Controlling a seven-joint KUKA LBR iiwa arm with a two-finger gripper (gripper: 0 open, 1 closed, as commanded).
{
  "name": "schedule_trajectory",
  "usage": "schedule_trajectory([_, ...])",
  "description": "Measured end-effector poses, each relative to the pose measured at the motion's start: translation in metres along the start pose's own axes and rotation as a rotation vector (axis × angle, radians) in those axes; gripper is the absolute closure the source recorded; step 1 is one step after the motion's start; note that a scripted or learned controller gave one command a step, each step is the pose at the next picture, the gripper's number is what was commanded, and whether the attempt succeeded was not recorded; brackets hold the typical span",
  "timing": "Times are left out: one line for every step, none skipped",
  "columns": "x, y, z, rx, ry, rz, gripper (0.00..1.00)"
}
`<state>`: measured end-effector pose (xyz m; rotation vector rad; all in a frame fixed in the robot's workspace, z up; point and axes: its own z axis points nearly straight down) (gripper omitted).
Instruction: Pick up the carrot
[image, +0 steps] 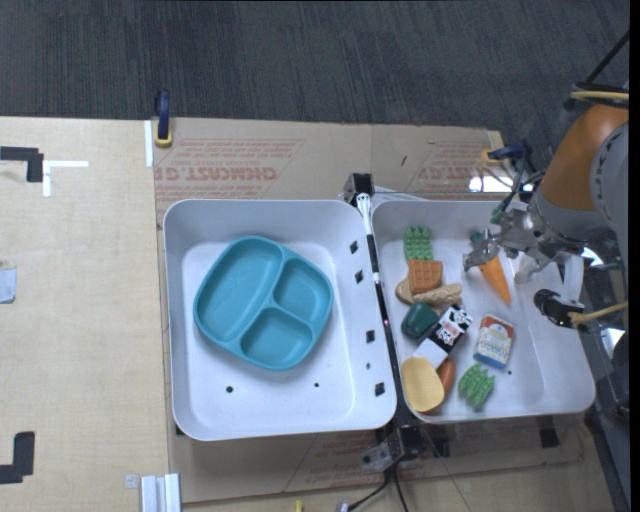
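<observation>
The claw (490, 258) hung at the right of the frame, over the upper part of the right bin (560, 395), and its fingers were clamped on the carrot (497, 278). The carrot's wide orange end sat between the fingers, and its point slanted down and to the right, above the bin floor. The grey arm (590, 170), with its orange band, came in from the frame's right edge just above the claw.

Left of the carrot lay a waffle (424, 274), with a green block (418, 242) just above it and a tan bread piece (430, 293) touching its lower edge. Below those sat a dark green item (420, 321) beside a black-and-white toy (453, 326). A small box (494, 341) lay below the carrot, well apart from it. Near the bin's lower edge were a yellow chip-shaped piece (421, 384), a red-brown piece (446, 374) beside it, and a green bumpy toy (476, 385).

The left bin (200, 400) filled the middle of the frame and held a blue divided plate (263, 301) with three compartments. Both bins rested on cardboard (260, 165), and a light wooden bench (75, 320) took up the left of the frame.
</observation>
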<state>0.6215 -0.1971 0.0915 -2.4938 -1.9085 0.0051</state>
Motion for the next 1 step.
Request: schedule_trajectory([-0.0002, 0.0004, -0.0095, 0.0, -0.002, -0.002, 1.0])
